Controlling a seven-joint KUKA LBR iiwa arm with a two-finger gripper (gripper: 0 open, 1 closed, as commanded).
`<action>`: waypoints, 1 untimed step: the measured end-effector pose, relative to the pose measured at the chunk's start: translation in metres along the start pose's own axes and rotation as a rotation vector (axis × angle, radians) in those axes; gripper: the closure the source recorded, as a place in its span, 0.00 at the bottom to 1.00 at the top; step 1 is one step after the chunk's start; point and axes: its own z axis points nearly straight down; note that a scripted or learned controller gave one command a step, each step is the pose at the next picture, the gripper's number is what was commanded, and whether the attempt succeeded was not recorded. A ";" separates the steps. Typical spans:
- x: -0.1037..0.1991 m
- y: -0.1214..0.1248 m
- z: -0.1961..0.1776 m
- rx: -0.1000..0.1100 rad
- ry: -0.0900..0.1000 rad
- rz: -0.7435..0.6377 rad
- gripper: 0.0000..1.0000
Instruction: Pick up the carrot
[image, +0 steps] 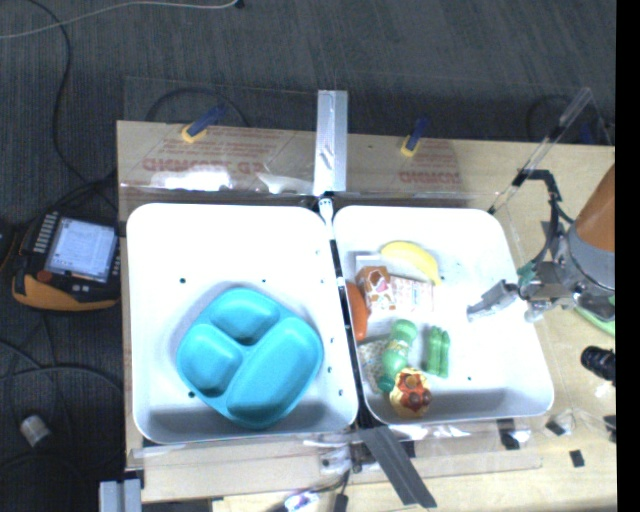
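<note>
Slim orange carrot (359, 312) lies wedged against right white bin's (520, 395) left wall, awkward for side approach. Jaws (497, 298) near right rim; spread or pressed, cannot tell.

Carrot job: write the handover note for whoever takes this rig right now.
Gripper: over the right bin, near its right wall, holding nothing; whether it is open or shut cannot be told.
Carrot: lying along the right bin's left wall, beside the snack packet, apart from the gripper.
Also in that bin: yellow banana, green bottle, green pea pod.
Left bin: holds a blue divided plate.
Done: nothing yet; the carrot is not picked.
Left: cross the bin to the carrot, grasp it, lift.
</note>
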 end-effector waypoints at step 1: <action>-0.022 0.083 0.047 0.001 -0.005 -0.051 0.00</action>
